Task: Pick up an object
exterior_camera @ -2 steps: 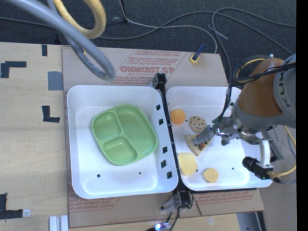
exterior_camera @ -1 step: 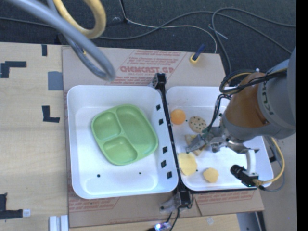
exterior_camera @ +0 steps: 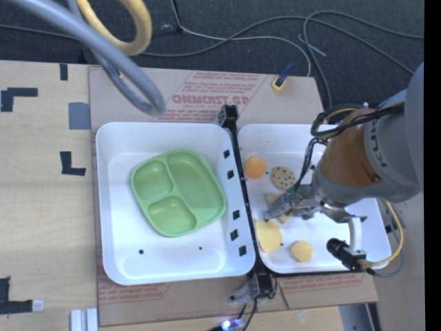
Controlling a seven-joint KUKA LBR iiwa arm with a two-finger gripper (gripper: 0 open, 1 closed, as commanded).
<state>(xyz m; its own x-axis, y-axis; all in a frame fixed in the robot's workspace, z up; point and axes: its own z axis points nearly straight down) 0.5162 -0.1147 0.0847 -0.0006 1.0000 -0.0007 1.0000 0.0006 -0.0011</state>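
Two white bins sit side by side on the bench: the left bin (exterior_camera: 114, 185) and the right bin (exterior_camera: 375, 243). One grey arm (exterior_camera: 386, 157) with an orange band reaches over the right bin, its gripper (exterior_camera: 281, 207) low near that bin's left half. Whether the gripper is wide, narrow or gripping something cannot be told. One green plate (exterior_camera: 179, 193) with three compartments lies in the left bin. Four small things lie in the right bin: one flat pale yellow piece (exterior_camera: 269, 237) just below the gripper, one yellow lump (exterior_camera: 301, 251) near the front wall, one round speckled cookie (exterior_camera: 281, 177) and one orange ball (exterior_camera: 255, 167) beside the divider.
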